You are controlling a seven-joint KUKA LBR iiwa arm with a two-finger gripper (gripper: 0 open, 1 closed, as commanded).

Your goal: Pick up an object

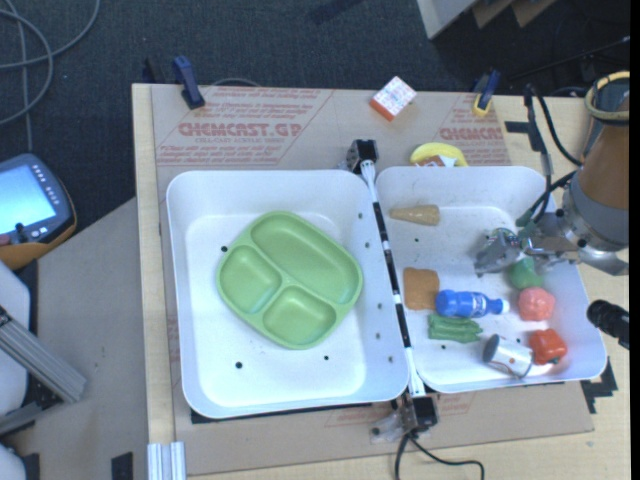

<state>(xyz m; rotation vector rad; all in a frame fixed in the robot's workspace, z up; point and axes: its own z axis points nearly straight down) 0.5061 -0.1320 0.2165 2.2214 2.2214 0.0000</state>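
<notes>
The surface (250,128) carries two white bins side by side. The left bin (200,368) holds a green divided plate (290,280), lying flat near its middle. The right bin (450,193) holds the small things: a tan cone-shaped piece (415,214) near the far wall, an orange-brown flat block (421,289) by the dividing wall, a blue bottle (466,304) beside it, a green piece (453,329) just below the bottle, a silver cylinder (507,355), a red piece (548,346), a pink ball (536,303) and a green ball (524,272). The arm reaches in from the right; its hand (497,249) sits low over the bin, just beside the green ball, and whether it is parted or grips anything cannot be told.
</notes>
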